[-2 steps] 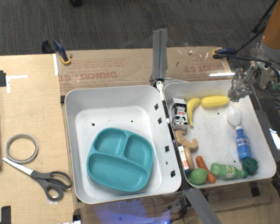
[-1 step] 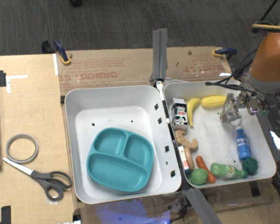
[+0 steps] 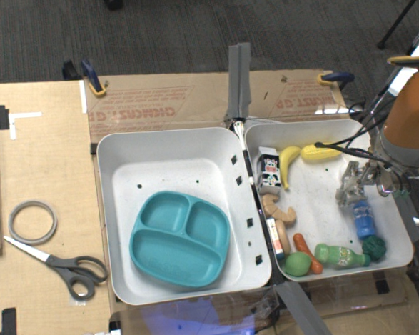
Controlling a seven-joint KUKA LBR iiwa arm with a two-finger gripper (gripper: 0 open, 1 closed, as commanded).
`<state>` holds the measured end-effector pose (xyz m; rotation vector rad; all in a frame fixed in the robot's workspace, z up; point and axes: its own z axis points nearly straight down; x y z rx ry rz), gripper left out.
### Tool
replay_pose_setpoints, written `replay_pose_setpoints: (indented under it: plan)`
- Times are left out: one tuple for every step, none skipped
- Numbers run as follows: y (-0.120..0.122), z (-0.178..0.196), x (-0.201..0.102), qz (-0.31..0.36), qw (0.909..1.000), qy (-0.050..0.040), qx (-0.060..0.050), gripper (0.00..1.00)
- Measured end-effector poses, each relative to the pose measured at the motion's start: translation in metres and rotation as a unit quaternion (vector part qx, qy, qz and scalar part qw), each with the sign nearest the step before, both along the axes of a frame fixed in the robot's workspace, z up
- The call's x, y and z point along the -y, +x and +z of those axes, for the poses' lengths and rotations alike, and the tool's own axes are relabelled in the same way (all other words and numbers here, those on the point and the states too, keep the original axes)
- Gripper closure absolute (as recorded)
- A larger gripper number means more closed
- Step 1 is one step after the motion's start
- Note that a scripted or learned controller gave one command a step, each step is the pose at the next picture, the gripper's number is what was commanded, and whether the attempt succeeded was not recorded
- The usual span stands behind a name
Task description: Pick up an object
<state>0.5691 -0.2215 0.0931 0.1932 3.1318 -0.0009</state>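
Observation:
My gripper hangs low over the right side of the right bin, under the orange-banded wrist. Just below it lies a small blue bottle with a clear top, close to the gripper; contact is unclear. A yellow banana and a second yellow piece lie at the bin's back. Along the front are a green bottle, a green round fruit, an orange carrot and a dark green lump.
A small black-and-white box, tan pieces and a red-and-white tube line the right bin's left wall. A teal divided plate lies in the left bin. Scissors and a tape roll lie on the bench to the left.

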Motion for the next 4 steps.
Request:
replay_pose_setpoints:
  plan:
    - [-0.05, -0.001, 0.0, 0.009, 1.0, 0.0, 0.0, 0.0]
    - [0.023, 0.0, 0.0, 0.047, 0.9989, -0.0003, 0.001, 0.0]
    - [-0.039, -0.001, -0.008, -0.009, 1.0, 0.0004, -0.001, 0.0]
    - [-0.091, -0.001, -0.013, -0.033, 0.9995, 0.0004, -0.001, 0.0]
